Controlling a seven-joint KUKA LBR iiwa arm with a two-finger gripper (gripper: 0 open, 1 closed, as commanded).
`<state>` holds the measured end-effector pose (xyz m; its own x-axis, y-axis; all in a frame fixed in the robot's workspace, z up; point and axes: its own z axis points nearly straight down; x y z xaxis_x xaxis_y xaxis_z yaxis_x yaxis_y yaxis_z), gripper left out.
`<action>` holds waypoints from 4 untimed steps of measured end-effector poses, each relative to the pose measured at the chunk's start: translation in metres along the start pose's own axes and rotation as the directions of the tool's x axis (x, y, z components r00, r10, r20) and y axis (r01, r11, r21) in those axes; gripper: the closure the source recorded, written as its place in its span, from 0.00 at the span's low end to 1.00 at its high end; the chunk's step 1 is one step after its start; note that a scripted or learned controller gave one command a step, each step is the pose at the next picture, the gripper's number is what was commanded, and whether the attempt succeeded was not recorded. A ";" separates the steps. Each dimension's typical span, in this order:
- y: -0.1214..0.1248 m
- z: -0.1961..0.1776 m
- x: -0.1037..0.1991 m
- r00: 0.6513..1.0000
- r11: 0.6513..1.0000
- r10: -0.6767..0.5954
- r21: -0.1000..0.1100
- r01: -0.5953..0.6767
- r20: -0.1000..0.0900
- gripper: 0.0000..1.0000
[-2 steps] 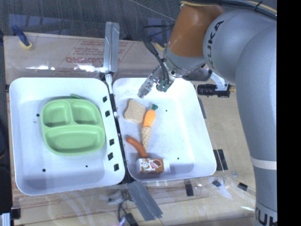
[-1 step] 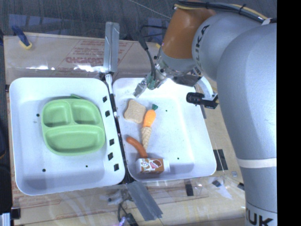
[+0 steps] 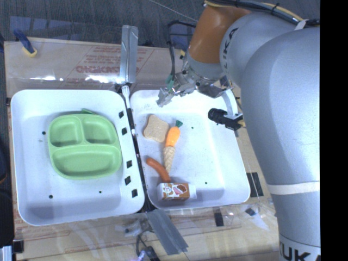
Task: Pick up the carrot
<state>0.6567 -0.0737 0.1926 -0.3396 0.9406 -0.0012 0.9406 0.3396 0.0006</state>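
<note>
The carrot (image 3: 173, 136) is a short orange piece with a green top, lying in the middle of the right bin (image 3: 220, 162). Its green end points toward the back. A tan bread slice (image 3: 156, 128) lies just to its left, and a beige cone (image 3: 169, 156) touches its lower end. My gripper (image 3: 169, 93) hangs over the back rim of the right bin, up and slightly left of the carrot and clear of it. Nothing shows in its grasp.
A red-orange sausage (image 3: 157, 169) and a small brown carton (image 3: 174, 191) lie near the right bin's front wall. The left bin (image 3: 27, 189) holds a green divided plate (image 3: 84, 145). The arm's grey bulk covers the right side of the view.
</note>
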 end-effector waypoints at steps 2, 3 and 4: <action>-0.007 0.001 0.003 0.983 0.983 -0.181 0.003 0.181 -0.003 1.00; -0.014 -0.007 -0.023 0.641 0.641 -0.768 0.000 0.768 0.001 1.00; -0.014 -0.029 0.005 0.860 0.860 -0.510 -0.001 0.510 0.002 1.00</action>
<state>0.6416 -0.0736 0.2216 -0.7716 0.6361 -0.0034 0.6361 0.7716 0.0013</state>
